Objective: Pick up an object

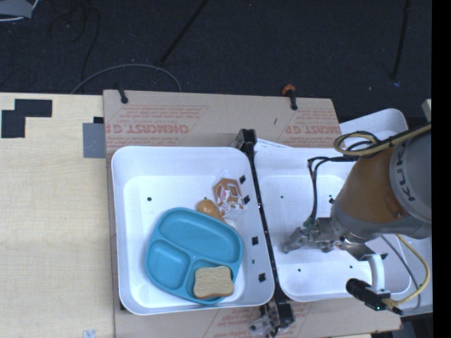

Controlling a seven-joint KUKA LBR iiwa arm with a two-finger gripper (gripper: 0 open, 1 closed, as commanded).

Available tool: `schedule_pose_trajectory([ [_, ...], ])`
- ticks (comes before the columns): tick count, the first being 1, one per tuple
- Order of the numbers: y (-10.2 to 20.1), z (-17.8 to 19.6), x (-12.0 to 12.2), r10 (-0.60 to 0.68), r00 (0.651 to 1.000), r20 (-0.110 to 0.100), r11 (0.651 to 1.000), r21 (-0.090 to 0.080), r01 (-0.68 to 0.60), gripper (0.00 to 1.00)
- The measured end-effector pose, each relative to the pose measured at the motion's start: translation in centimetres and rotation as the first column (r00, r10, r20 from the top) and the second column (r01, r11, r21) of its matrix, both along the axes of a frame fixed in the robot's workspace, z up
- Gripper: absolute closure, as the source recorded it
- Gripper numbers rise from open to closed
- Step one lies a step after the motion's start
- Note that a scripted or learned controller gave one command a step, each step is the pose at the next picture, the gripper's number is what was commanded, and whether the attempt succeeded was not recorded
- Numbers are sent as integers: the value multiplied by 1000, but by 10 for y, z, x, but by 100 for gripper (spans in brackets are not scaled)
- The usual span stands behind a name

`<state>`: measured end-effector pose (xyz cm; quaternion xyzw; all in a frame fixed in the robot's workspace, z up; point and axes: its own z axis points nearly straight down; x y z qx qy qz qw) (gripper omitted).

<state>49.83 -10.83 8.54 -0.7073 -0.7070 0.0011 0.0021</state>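
In the left bin (117, 231) lies a blue divided plate (180, 252) with a slice of toast (213, 282) in its near right compartment. A small orange-brown lump (208, 207) rests against the plate's far edge. Beside the lump lies a clear packet with a brown printed snack (227, 193). My gripper (293, 243) hangs low over the floor of the right bin (310, 291), near its left side, pointing toward the divider. Nothing shows in its grasp, and it is apart from all the objects in the left bin.
A black divider rail (259, 224) runs between the two bins. The arm's grey and orange body (373, 196) covers the right half of the right bin, with cables looping above it. Brown cardboard (211, 122) lies under the bins on the wooden bench.
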Motion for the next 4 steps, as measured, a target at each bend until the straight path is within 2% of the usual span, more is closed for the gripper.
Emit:
schedule_pose_trajectory([
  [1, -2, 13, 1, -6, 1000, 2, 1000, 0, 6, 100],
  [3, 6, 104, 9, 2, 1000, 6, 1000, -1, -2, 100],
  [4, 1, 166, 14, 1, 1000, 8, 1000, -2, -1, 100],
])
